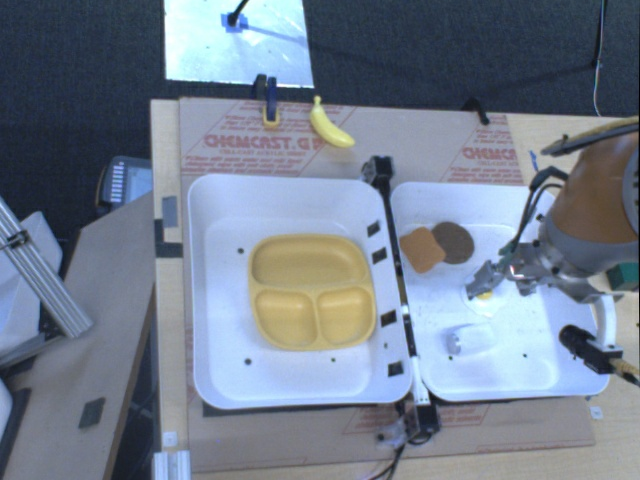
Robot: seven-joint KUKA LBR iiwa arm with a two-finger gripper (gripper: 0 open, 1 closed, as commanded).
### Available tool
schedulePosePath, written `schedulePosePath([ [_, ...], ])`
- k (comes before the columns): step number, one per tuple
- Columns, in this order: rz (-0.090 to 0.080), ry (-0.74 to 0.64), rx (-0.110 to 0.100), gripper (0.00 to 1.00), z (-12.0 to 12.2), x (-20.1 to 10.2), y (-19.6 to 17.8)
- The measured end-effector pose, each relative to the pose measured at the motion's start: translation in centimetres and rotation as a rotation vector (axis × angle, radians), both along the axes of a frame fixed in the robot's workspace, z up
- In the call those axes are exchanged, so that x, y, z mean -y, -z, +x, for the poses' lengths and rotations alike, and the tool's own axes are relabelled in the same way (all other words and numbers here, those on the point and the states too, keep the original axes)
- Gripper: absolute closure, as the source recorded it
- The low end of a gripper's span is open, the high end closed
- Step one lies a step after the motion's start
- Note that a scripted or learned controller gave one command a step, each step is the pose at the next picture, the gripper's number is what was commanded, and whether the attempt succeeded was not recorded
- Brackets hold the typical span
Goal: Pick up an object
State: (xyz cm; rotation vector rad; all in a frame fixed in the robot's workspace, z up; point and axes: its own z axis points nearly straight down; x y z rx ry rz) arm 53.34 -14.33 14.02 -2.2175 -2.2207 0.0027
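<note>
Bins: 2 shallow white bins side by side; left bin [215, 268] carries a yellow divided tray [305, 290] with 3 compartments, right bin [530, 363] carries the loose items.
Arm: grey with orange band [600, 193], reaching in from the right over the right bin.
Gripper [487, 284]: low over the middle of the right bin, tips pointing left; state cannot be told, the tips blur into what lies beneath.
Target candidate: small yellow-and-white object [483, 298] directly at the gripper tips, touching or just under them; cannot tell which, and nothing is visibly between the tips.
Other items in right bin: tan square piece [421, 250] and brown round piece [454, 241], overlapping, up and left of the gripper, apart from it; small pale translucent item [455, 342] below and slightly left, near.
Key relation: nearest item sits straight below the tips, so the coming move is likely a short descent and closure, not a sideways reach. Long axis of that item too small to judge.
Outside bins: banana [330, 126] and clamp [268, 100] on the cardboard beyond the left bin, well apart.
Progress: judged at the grasp attempt, no lift evident.
</note>
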Motion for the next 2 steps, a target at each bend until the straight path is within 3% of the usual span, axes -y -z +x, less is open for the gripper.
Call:
schedulePosePath([
  [1, 0.0, 0.0, 0.0, 0.0, 0.0, -0.1, 5.2],
  [2, -0.002, 0.0, 0.005, 1.0, 0.1, 0.0, 3.9],
])
